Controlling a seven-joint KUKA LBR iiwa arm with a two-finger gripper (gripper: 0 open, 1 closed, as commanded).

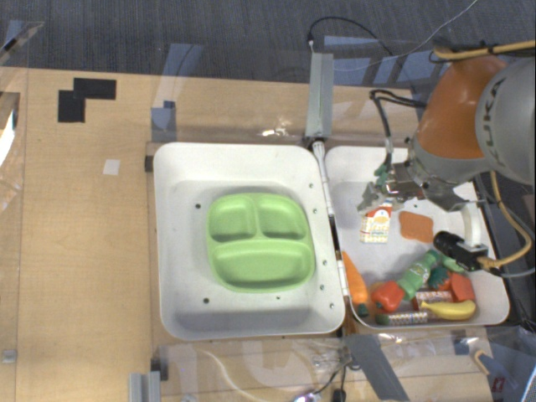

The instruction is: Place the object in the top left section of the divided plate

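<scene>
Toy foods are lying heaped along the right bin's (502, 306) near edge: one carrot (356, 281), one banana (450, 310), one red pepper (387, 295) and one green bottle (416, 275), with one brown slice (415, 226) farther up. One small carton (377, 224), its long axis running near edge to far edge, is sitting just below the gripper (383, 189), whose fingers are spreading open around nothing. One green divided plate (260, 241) is resting mid-left bin (176, 249), three sections bare.
</scene>
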